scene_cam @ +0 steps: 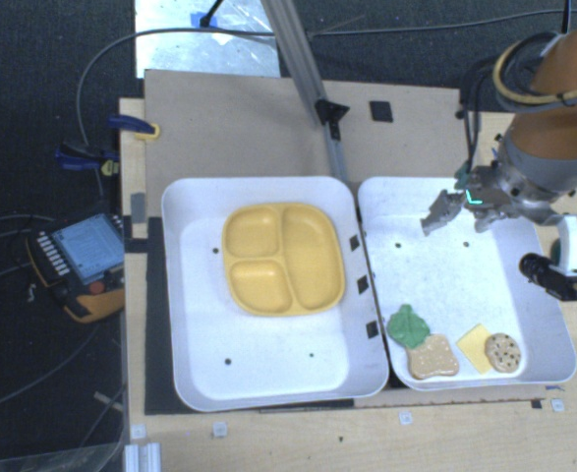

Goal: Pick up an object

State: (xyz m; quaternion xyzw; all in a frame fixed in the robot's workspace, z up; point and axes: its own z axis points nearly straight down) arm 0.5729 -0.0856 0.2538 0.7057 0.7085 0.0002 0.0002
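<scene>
While the gripper [462, 209] hangs above the far part of the right bin [544, 367], its two fingers stand spread apart with nothing between them. Four candidate objects lie clustered in that bin's near corner, well apart from the gripper: a green leaf-shaped piece [407, 324] at the left, a toast-shaped slice [432, 358] just near of it and touching or almost touching it, a yellow cheese-like wedge [476, 346] to the right, and a round cookie [503, 352] beside the wedge close to the bin's near right wall. The left bin [195, 362] holds a yellow divided plate [282, 260], which is no easy pick.

The step in hand appears to be the approach, with no object yet chosen. A good approach would carry the gripper toward the near corner and centre it over one piece before descent. All four look flat and low, so the fingers would likely need to reach the bin floor on either side. The leaf piece, with bare floor to its left and far side, seems the least crowded; the cookie risks a finger striking the wall.
</scene>
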